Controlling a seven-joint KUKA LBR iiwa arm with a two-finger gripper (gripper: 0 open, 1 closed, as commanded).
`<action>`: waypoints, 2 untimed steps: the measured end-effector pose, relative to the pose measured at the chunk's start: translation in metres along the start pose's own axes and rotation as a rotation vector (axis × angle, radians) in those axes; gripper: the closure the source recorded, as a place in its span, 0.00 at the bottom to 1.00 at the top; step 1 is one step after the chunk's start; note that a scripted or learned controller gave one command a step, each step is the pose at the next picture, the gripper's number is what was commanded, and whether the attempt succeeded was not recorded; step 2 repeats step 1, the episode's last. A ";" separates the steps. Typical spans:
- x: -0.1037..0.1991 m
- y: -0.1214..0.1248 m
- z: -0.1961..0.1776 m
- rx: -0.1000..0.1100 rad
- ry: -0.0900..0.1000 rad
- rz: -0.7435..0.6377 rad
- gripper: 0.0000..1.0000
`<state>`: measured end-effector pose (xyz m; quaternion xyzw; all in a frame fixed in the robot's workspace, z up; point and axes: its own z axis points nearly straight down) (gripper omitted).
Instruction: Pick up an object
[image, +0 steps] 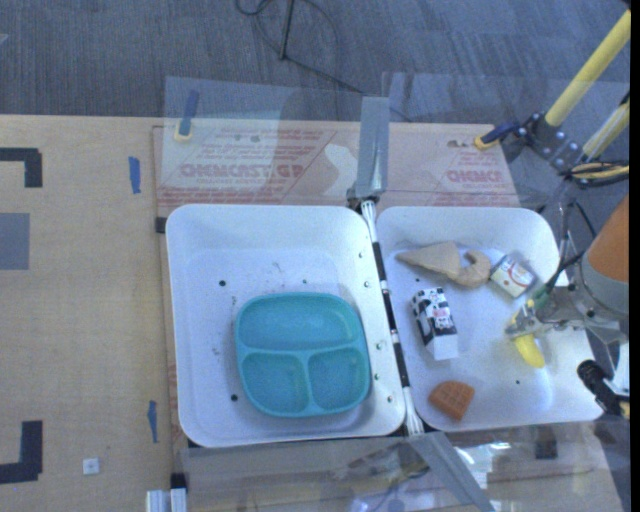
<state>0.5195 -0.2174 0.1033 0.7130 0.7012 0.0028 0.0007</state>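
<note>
The right bin (560, 400) holds several small objects. A tan wedge-shaped piece (440, 262) lies at the back, and a small white box with a red and green label (512, 274) sits beside it. A black-and-white cow-patterned carton (434, 321) is in the middle, and an orange waffle-like piece (452, 399) is at the front. My gripper (528, 322) reaches in from the right and hangs low over the bin's right side. It is directly above a small yellow object (529, 351) and partly hides that object's top. Whether it touches the object is unclear.
The left bin (200, 260) holds a teal divided plate (301, 353). A metal divider strip (385, 310) runs between the two bins. The grey arm with its orange band (612, 255) and cables crowd the right edge. A clear plastic sheet (270, 165) lies behind the bins.
</note>
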 end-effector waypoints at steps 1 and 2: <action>0.062 0.020 -0.112 0.003 -0.003 0.016 1.00; 0.062 0.020 -0.112 0.003 -0.003 0.016 1.00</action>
